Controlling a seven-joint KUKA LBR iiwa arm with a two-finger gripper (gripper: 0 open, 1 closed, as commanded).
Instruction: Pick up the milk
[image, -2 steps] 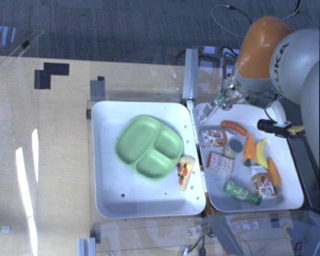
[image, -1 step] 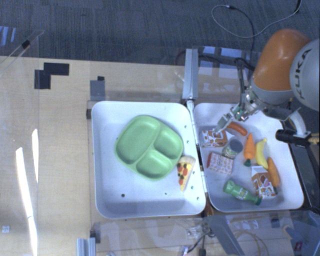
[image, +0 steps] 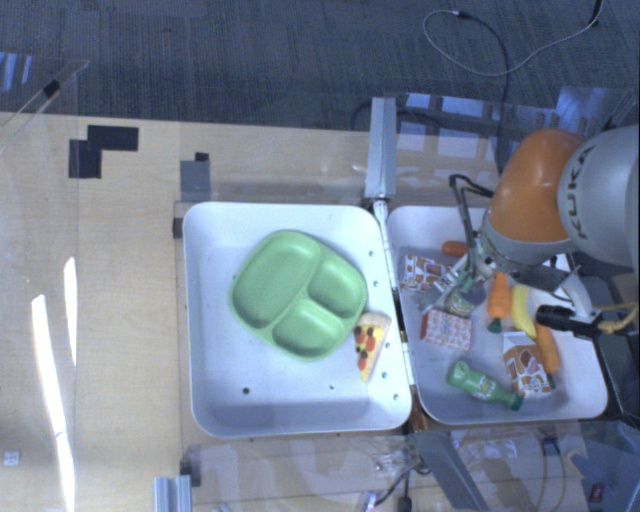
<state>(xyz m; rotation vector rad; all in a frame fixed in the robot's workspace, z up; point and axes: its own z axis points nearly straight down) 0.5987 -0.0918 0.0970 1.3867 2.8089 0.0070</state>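
Three small white cartons with red-brown print lie in the right bin (image: 590, 400), and any of them may be the milk. One carton (image: 421, 269) is at the bin's upper left, a second (image: 445, 329) sits just below it, and a third (image: 527, 368) is at the lower right. My gripper (image: 459, 291) hangs low over the bin, between the first two cartons and close above the second. The grey arm with its orange band (image: 535, 190) covers the bin's far right part. I see nothing held.
Beside the gripper lie a yellow banana (image: 522, 311), an orange carrot (image: 498, 298) and another orange piece (image: 547, 347). A green bottle (image: 483, 385) lies along the bin's front. The left bin (image: 215, 400) holds a green divided plate (image: 298, 292) and a pizza slice (image: 369, 343).
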